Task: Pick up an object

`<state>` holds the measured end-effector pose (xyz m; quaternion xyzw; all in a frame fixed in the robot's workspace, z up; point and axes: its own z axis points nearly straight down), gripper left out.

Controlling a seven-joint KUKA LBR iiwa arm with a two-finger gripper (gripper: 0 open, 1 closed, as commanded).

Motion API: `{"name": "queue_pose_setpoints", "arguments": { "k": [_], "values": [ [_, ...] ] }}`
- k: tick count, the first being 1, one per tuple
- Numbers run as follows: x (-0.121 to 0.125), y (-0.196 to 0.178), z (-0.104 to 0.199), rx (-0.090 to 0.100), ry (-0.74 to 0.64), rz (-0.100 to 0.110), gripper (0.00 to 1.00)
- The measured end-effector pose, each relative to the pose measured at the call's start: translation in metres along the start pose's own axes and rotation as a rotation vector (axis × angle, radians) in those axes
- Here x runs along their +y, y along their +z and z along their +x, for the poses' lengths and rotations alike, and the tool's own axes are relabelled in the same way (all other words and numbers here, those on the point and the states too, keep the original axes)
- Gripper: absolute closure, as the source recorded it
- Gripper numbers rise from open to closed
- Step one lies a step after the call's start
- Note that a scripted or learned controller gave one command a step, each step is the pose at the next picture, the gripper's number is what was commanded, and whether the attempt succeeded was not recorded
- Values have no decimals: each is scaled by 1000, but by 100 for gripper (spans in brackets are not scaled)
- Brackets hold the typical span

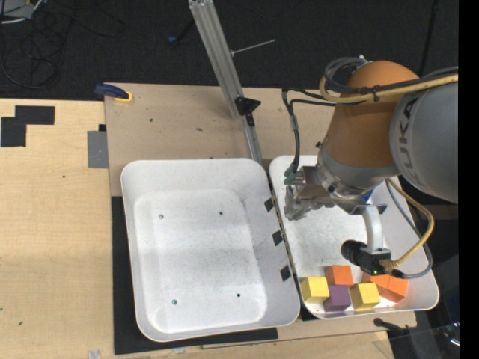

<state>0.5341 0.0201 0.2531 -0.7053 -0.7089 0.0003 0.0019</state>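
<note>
Sitting in the near end of the right bin [419, 294] you've got a cluster of small blocks: a yellow block [315, 287] on the left, an orange block [342, 274] just behind, a purple block [338, 298] touching the yellow one's right side, a second yellow block [366, 295] beside the purple, and an orange block at the right end [393, 286], tilted against the bin's near-right wall. They're packed close, most touching a neighbour. Your gripper [298, 200] is further back in the same bin, near its left wall, well apart from the blocks, and nothing is visibly between its fingers. How far they're spread you can't tell from this angle, since the wrist body covers most of them. A black fitting [362, 256] on a cable hangs from the arm just behind the blocks, probably above them rather than touching. The grey arm [430, 140] with its orange band [367, 118] comes in from the right over that bin. The left bin [142, 178] lies beside it, the two joined along a divider with black clips [278, 237]. A slanted aluminium rail [221, 54] rises behind the bins on the wooden bench [52, 223].
</note>
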Motion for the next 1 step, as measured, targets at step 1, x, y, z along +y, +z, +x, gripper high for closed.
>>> {"name": "queue_pose_setpoints", "arguments": {
  "k": [1],
  "values": [
    [3,21,54,-1,1,3,100]
  ]
}}
